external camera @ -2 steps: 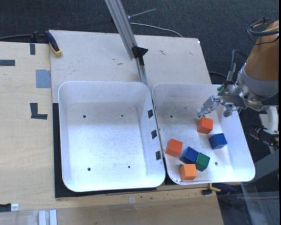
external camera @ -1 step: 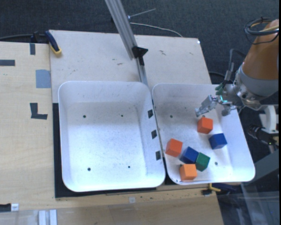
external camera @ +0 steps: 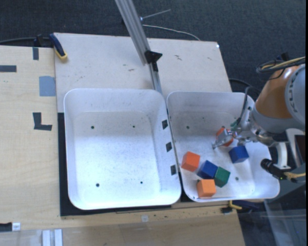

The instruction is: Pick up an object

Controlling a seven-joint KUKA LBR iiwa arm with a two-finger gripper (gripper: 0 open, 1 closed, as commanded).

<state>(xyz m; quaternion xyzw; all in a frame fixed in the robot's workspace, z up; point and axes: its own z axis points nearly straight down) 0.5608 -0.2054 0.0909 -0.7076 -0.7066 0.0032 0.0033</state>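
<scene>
Camera view: tool (external camera: 227, 138), grip state unclear, sits just beside blue cube (external camera: 238, 154).

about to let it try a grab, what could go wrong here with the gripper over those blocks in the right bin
The gripper sits close beside a blue cube, so closing may only nudge it aside. The other blocks, an orange cube, a blue block, a green block and an orange block, are packed together, so a grab there may jostle several.

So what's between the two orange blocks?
In the camera view, a blue cube sits between the two orange blocks, with a green cube just to its right.
</scene>
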